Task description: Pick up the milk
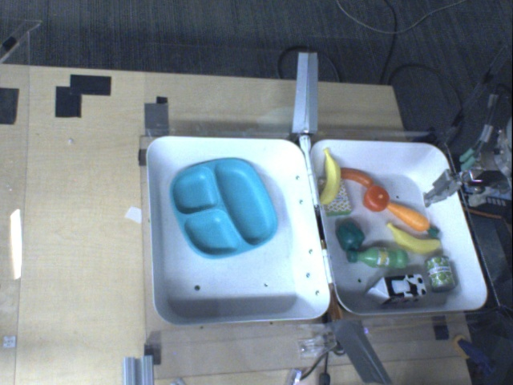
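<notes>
Two white bins sit side by side on the bench, and the left bin (160, 239) carries the biggest item, a blue divided plate (224, 207) lying flat in its middle. The right bin (401, 152) has the crowd. A yellow banana (329, 176) runs along its left wall, with a second banana (414, 239) further right. An orange carrot (410, 215) lies between them, angled down to the right, beside a red ladle (367, 189). A green bottle (378, 257) lies on its side, a dark green vegetable (349, 235) just above it. The milk (403, 287), a small black-and-white carton, sits at the near edge of the right bin, just left of a little green can (440, 273). The gripper (469, 176) hangs at the bin's right rim, well apart from the milk; how its jaws stand I cannot tell.
</notes>
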### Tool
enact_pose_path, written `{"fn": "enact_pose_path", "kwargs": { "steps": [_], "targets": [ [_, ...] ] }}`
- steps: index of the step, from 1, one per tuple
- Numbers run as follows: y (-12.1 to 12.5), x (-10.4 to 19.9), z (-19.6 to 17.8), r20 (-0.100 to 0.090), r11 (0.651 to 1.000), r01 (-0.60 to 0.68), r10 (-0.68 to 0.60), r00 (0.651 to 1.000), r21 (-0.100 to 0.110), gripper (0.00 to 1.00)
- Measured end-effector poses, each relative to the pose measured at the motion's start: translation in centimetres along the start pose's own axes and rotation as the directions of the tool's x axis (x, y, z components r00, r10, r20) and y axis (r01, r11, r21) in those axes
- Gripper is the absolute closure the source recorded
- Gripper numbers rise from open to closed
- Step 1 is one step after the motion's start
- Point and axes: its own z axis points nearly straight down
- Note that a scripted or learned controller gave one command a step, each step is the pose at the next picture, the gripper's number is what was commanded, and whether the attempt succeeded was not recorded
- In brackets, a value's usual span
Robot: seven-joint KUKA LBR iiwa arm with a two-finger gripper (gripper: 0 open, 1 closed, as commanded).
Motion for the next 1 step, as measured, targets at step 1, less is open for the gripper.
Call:
{"fn": "enact_pose_path", "kwargs": {
  "steps": [1],
  "targets": [
    [0.0,0.0,0.0,0.0,1.0,0.0,0.0,1.0,0.0,0.0]
  ]
}}
